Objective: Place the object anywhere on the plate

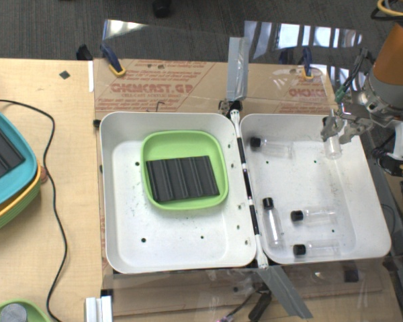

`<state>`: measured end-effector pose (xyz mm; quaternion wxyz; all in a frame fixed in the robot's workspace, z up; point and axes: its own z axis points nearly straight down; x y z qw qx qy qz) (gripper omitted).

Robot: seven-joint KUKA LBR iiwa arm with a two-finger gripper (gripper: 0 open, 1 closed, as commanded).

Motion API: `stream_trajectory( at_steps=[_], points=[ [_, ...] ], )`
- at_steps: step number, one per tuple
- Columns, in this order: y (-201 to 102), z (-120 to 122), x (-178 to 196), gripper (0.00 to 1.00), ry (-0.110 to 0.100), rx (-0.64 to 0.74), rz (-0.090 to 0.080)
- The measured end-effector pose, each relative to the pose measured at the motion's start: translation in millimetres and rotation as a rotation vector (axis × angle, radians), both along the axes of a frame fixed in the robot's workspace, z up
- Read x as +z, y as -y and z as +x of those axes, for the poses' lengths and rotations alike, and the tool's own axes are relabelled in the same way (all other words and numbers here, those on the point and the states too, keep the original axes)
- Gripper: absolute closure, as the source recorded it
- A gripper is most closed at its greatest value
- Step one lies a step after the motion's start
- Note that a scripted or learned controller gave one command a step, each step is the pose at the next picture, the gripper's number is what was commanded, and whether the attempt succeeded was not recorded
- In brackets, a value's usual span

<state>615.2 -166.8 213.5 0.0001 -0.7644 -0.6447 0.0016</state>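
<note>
Nearest you, along the front of the right bin [373, 243], you have three clear vials with black caps: one [316, 249] lying by the front wall, one [271, 220] lengthwise near the divider, and one [314, 215] just behind, toward the middle. Across in the left bin [117, 247], the green plate [218, 154] sits slightly behind center, carrying a dark ridged insert [183, 178]. Farther back in the right bin, a fourth vial [269, 146] rests near the divider's rear end. At the rear right corner you will see the gripper [336, 134] above the bin's floor, its fingers clamped on a clear vial [332, 146] that hangs upright below them, well apart from the plate. Beyond the bins, brown cardboard [161, 86] covers the tabletop [40, 260]. At your far left, stacked teal and yellow trays [10, 173] rest beside a black cable [54, 180].
</note>
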Motion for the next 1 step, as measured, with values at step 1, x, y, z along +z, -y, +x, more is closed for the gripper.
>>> stream_trajectory(
  at_steps=[1],
  points=[
    [-0.1,0.1,0.2,0.0,0.0,0.0,0.0]
  ],
)
